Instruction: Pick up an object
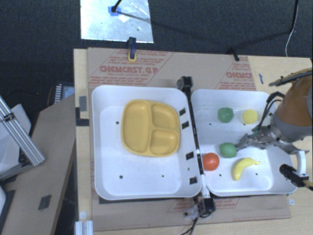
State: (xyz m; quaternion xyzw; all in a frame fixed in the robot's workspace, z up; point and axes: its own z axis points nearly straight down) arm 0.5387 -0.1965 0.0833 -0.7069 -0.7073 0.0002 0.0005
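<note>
The right bin (pixel 215 190) holds several toy foods. A green round fruit (pixel 228 150) lies near its middle, with a red-orange tomato (pixel 211 161) to its lower left and a yellow banana (pixel 243 167) to its lower right. Farther back sit another green ball (pixel 225 114) and a small yellow ball (pixel 250 116). My gripper (pixel 243 142) reaches in low from the right. Its tip sits just right of and slightly above the nearer green fruit, close to it or touching it. Nothing shows held in it.
The left bin (pixel 107 180) holds a yellow divided plate (pixel 149 128). A black divider (pixel 191 131) with clips runs between the bins. The grey and orange arm (pixel 293 111) covers the right bin's right side. Cardboard lies under both bins.
</note>
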